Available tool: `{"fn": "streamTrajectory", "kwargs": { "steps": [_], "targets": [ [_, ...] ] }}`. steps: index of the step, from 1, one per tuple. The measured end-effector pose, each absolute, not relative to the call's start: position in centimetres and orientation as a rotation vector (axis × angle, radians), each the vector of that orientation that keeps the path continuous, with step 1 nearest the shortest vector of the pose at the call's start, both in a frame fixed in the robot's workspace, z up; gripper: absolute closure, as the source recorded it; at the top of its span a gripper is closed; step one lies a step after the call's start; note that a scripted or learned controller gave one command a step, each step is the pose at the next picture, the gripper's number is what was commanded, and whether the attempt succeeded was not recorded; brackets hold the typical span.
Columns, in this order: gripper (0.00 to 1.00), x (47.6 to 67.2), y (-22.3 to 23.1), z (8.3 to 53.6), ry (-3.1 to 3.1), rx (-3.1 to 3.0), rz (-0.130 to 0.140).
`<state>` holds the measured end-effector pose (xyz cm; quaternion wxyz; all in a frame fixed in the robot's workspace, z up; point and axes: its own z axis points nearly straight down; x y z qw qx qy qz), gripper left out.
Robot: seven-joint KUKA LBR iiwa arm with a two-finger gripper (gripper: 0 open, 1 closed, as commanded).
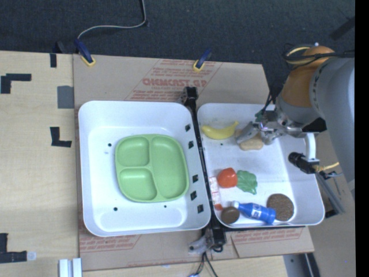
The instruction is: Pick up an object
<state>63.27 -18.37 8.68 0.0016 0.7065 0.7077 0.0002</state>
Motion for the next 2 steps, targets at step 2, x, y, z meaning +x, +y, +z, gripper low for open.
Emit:
{"fn": "streamTrajectory", "kwargs": {
  "steps": [2],
  "targets": [
    [0.00,64.4,-19.0,13.4,2.224,2.222,-0.003]
  ]
}}
